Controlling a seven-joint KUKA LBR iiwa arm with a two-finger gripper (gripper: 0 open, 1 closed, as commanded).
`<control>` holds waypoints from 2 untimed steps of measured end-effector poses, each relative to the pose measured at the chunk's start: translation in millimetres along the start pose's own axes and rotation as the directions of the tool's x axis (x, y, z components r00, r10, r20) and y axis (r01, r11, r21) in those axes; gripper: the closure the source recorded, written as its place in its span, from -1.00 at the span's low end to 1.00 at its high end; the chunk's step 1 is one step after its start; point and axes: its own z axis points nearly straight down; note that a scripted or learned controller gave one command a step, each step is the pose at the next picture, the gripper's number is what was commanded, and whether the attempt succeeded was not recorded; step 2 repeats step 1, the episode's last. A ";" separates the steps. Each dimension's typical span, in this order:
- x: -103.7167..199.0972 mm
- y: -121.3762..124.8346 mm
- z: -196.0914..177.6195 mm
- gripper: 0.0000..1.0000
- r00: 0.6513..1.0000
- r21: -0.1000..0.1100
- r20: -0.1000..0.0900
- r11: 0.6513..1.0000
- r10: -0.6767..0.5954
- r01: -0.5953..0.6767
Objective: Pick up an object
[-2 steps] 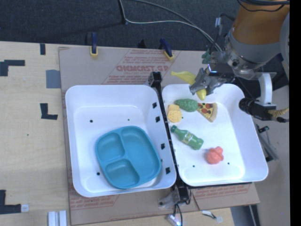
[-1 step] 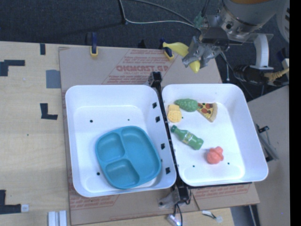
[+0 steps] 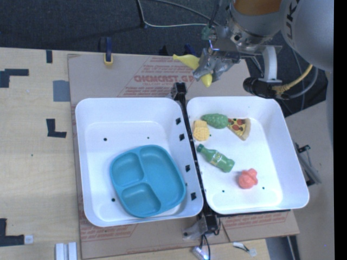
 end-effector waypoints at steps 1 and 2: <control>46.1 -12.7 45.6 1.00 1.000 -0.002 -0.001 1.000 -0.003 0.003; 46.1 -12.7 45.6 1.00 1.000 -0.002 -0.001 1.000 -0.003 0.003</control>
